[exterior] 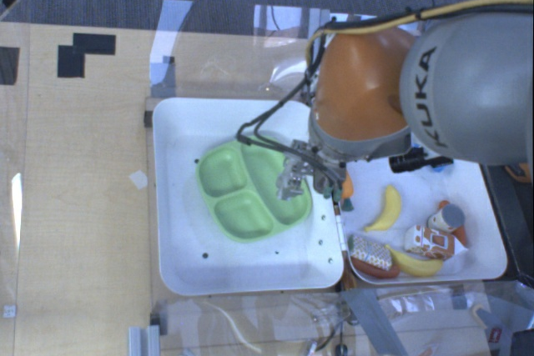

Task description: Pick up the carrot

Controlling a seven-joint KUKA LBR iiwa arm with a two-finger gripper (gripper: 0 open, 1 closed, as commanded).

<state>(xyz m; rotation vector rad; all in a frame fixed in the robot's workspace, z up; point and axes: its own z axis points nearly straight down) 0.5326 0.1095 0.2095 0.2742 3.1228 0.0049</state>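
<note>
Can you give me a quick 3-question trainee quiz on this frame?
1. True or false: the green divided plate lies in the left bin.
2. Where is the gripper? A) over the green plate B) over the bananas C) outside both bins
3. Which fruit shows twice in the right bin?

Key: 1 true; 2 A; 3 banana, one at, one at.

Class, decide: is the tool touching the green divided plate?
Cannot tell. The camera view shows the tool overlapping the green divided plate from above, so neither contact nor a gap shows.
</note>
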